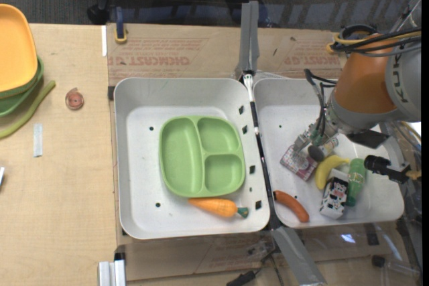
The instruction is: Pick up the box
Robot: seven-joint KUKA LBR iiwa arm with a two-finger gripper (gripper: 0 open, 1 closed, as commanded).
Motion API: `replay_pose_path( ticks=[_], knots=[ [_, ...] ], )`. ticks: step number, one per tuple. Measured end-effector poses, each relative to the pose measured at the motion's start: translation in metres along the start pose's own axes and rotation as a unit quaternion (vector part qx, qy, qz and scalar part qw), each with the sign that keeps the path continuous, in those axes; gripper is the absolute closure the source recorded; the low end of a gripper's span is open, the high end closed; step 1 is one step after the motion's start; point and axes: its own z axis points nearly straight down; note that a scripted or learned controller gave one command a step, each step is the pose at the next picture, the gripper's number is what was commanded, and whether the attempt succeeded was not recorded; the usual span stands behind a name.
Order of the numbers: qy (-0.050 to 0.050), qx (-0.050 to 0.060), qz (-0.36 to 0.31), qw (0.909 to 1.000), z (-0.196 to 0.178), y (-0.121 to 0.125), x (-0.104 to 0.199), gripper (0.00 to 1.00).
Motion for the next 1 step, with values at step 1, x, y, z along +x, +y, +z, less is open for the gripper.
replay_pose_path(
  ticks=[1],
  knots=[
    [-0.006,-0.005,-0.098,0.9952,0.0051,-0.0233,0.0062,1.00]
  ],
)
